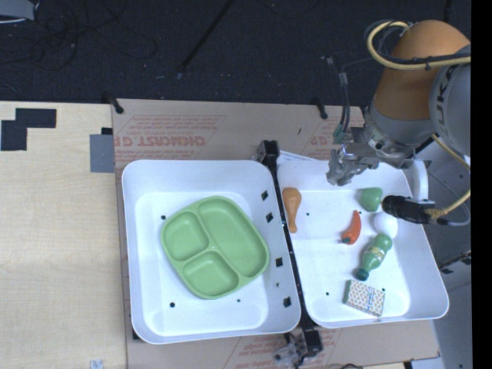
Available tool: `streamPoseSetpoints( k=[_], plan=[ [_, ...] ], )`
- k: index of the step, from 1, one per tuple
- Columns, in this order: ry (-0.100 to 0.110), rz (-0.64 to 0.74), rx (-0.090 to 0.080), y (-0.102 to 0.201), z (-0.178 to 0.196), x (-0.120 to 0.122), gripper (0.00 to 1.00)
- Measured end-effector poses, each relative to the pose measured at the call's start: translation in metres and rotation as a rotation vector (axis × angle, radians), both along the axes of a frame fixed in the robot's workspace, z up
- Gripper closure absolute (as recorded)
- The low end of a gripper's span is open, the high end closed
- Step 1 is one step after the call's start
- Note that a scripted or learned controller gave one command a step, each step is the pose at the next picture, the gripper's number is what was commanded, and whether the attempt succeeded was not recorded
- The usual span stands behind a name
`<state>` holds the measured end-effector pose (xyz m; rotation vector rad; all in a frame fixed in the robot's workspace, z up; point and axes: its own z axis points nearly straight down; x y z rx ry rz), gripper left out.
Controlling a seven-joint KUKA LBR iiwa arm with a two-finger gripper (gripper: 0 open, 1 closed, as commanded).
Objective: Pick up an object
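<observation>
Cardboard-topped bench (pixel 177 133) bears two white bins (pixel 146 198), dark floor (pixel 192 29) behind.

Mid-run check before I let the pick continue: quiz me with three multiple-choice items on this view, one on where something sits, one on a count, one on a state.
1. Where does the green divided plate lie?
A. left bin
B. right bin
C. on the cardboard

2. How many loose items lie in the right bin?
A. three
B. five
C. seven

3. How does the green bottle rest?
A. upright
B. on its side
C. between the fingers

Answers:
1 A, it lies on the left bin's floor.
2 B, orange drumstick-shaped toy, green lump, red pepper, bottle, small box.
3 B, its length lies along the floor, apart from the gripper.
</observation>
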<state>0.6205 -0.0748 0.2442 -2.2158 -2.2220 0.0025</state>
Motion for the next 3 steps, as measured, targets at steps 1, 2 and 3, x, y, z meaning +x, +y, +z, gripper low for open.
streamPoseSetpoints(
  k=[1, 2, 3],
  plan=[
    [0.001, 0.001, 0.0, 0.046, 0.006, -0.022, 1.0],
    [0.002, 0.0, 0.0, 0.085, -0.004, -0.044, 1.0],
    [0.002, 0.001, -0.001, 0.14, -0.017, -0.062, 1.0]
  ],
)
